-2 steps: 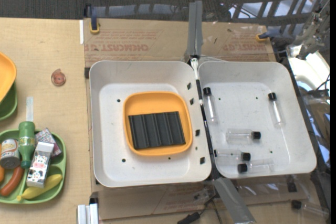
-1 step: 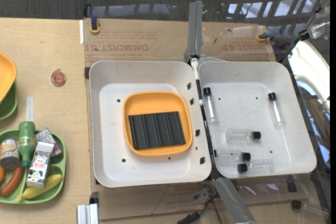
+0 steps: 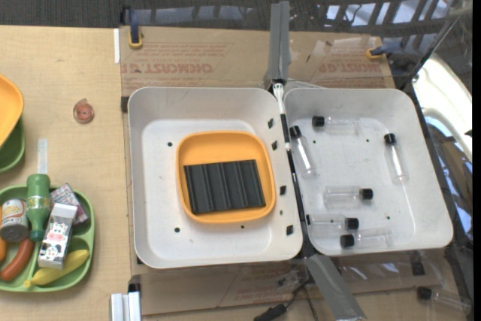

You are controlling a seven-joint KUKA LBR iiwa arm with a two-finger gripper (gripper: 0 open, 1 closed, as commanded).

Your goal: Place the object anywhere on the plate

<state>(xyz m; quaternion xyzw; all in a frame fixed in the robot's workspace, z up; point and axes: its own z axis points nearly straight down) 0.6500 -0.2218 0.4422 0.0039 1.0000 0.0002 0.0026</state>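
Orange plate [image 3: 225, 152] in white left bin [image 3: 150, 162], carrying dark grey ribbed object [image 3: 225, 186]; right of plate, white right bin [image 3: 409, 162] holds clear vials [image 3: 347, 195], black caps

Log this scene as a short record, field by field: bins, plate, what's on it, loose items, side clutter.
left bin: holds a yellow plate
on plate: a dark ribbed block, lying flat, inside the rim
right bin: clear vials with black caps, scattered, lying on their sides
vial count: about six, hard to tell as the glass is faint
left of bins: green tray with toy food and a small green bottle
task state: block rests on plate
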